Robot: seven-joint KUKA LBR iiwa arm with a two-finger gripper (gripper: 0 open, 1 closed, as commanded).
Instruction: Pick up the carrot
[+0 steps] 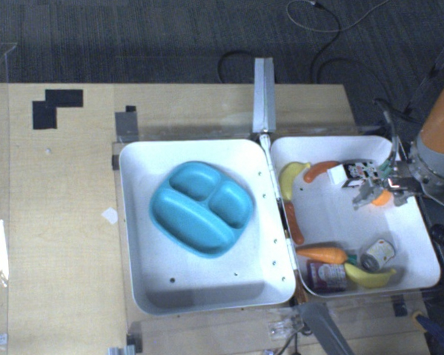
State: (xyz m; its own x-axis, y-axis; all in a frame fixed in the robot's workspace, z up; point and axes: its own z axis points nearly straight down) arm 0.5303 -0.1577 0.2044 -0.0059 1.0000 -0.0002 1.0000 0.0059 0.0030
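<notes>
Claw (373,191) state cannot be read from this view; treat it as unknown. It sits near the right bin's (414,233) upper right, with a small orange object (383,198) touching or just beside it; you cannot confirm a grip. The carrot (322,254) lies well apart, down and to the left, near the bin's lower left, just above a purple can (325,275) and beside a banana (370,277). Risk: you may seize the wrong orange item, or crowding neighbours may deflect the grasp.

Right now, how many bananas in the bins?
2. One banana lies along the right bin's near edge, beside the can. The other banana sits in that bin's far left corner. More could be hidden under the gripper.
</notes>
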